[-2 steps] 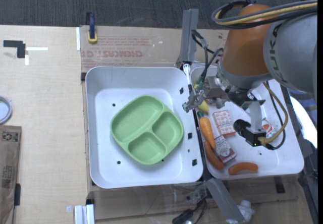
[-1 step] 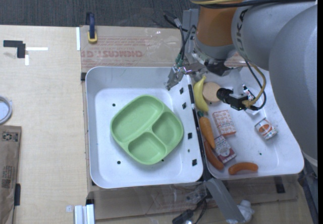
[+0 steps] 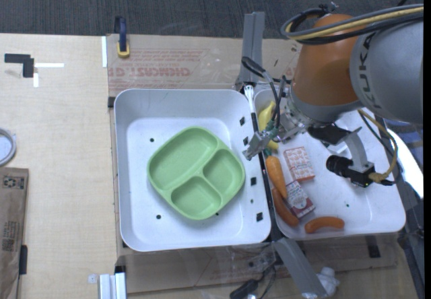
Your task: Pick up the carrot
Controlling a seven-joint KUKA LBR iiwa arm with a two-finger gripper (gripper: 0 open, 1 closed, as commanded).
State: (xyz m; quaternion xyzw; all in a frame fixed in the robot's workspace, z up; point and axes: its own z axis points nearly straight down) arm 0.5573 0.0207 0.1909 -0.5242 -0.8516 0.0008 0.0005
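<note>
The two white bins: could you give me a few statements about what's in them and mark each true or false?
1. The green plate lies in the left bin. True.
2. The plate has three sections. True.
3. The carrot sits on the green plate. False: it lies in the right bin, by its left wall.
4. The red and white packet is in the left bin. False: it is in the right bin, beside the carrot.
5. The arm hangs over the right bin. True.
</note>
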